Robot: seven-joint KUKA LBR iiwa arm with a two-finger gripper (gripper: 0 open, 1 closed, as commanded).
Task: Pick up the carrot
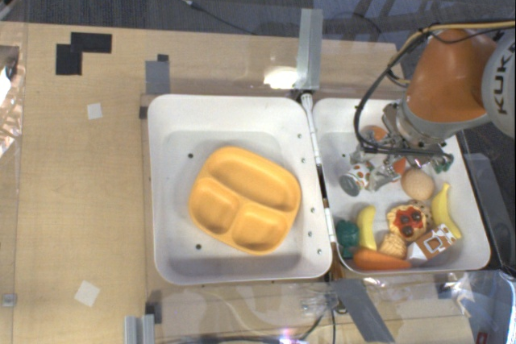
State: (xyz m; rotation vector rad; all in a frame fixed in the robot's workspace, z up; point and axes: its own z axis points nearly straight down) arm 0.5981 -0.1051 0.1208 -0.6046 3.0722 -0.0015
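One carrot (pixel 379 259), two bananas (pixel 367 226), one yellow plate (pixel 244 198); end effector (pixel 379 171) grip state unclear.

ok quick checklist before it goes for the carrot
1. Carrot in view, at the right bin's front edge: ok.
2. Gripper over the carrot: not ok, it sits further back in the bin.
3. Carrot free of neighbours: not ok, cracker and green toy crowd it.
4. Room at the bin wall: cannot tell.
5. Fingers free: cannot tell.
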